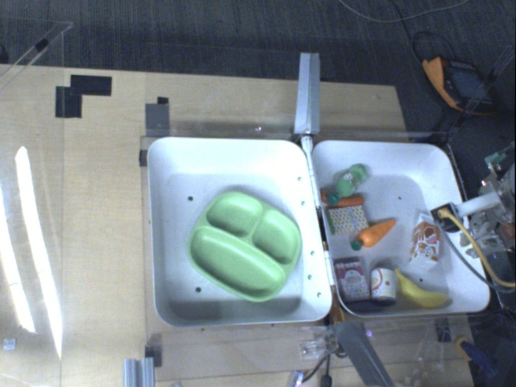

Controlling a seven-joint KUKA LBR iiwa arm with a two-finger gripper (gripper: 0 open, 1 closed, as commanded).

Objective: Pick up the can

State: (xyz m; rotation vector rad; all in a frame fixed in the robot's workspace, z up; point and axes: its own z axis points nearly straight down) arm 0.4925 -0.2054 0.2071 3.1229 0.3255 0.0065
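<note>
Can [384,283], seemingly on its side, sits at right bin's [451,164] 6 o'clock, hemmed between box [351,279] and banana [421,294], so clearance looks tight. Gripper [496,216] hangs at 3 o'clock rim; open or closed, cannot tell.

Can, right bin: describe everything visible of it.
The can is small, white-bodied with a red label, probably metal. It sits near the front wall of the right bin, between a dark purple box and a banana, close against both; contact is hard to confirm. Upright or tipped, I cannot tell.
</note>
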